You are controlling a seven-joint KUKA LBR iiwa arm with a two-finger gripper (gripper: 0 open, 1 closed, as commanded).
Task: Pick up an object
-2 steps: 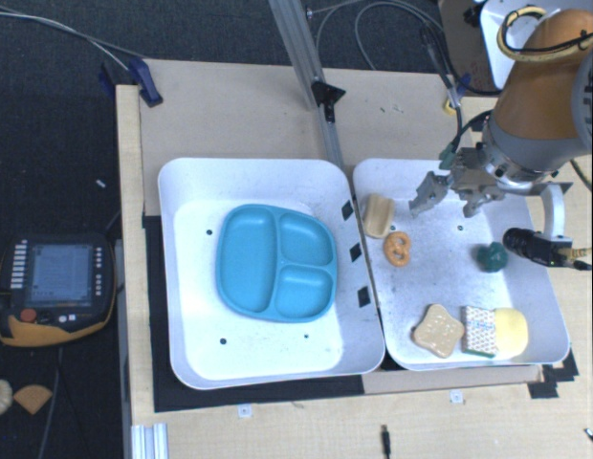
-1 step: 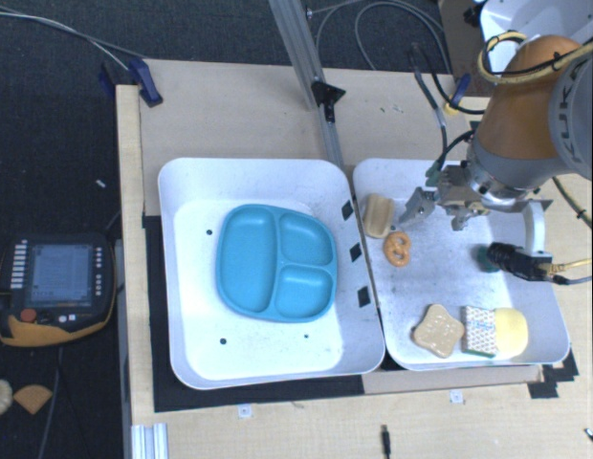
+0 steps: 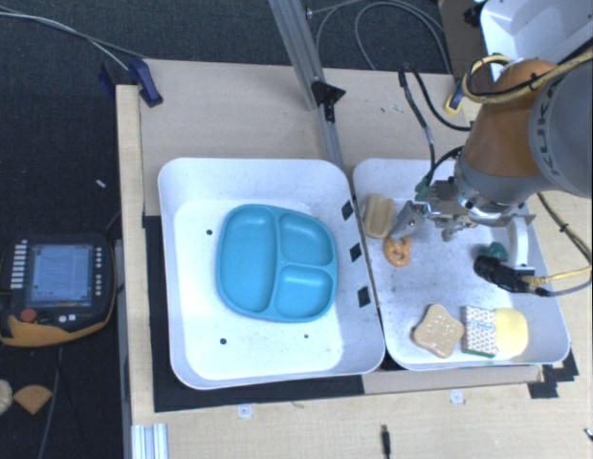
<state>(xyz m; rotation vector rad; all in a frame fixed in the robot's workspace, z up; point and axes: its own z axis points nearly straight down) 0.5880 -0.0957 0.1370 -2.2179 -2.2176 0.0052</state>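
Observation:
The right bin (image 3: 555,328) holds several objects. A tan bread-like piece (image 3: 377,215) lies at its left wall, with a small orange pretzel (image 3: 398,251) just below it. A square cracker (image 3: 438,330) and a checkered sponge with a yellow side (image 3: 494,332) lie near the front edge. My gripper (image 3: 426,228) hangs over the bin's upper middle, right of the bread piece and pretzel. Its fingers are spread and open, with nothing between them. A small green thing (image 3: 494,251) is partly hidden beside the wrist.
The left bin (image 3: 182,352) holds a blue divided plate (image 3: 275,261). A metal post (image 3: 301,36) slants down to the gap between the bins. Cables (image 3: 421,113) run across the bench behind the right bin. A pendant (image 3: 55,280) lies off the bench at left.

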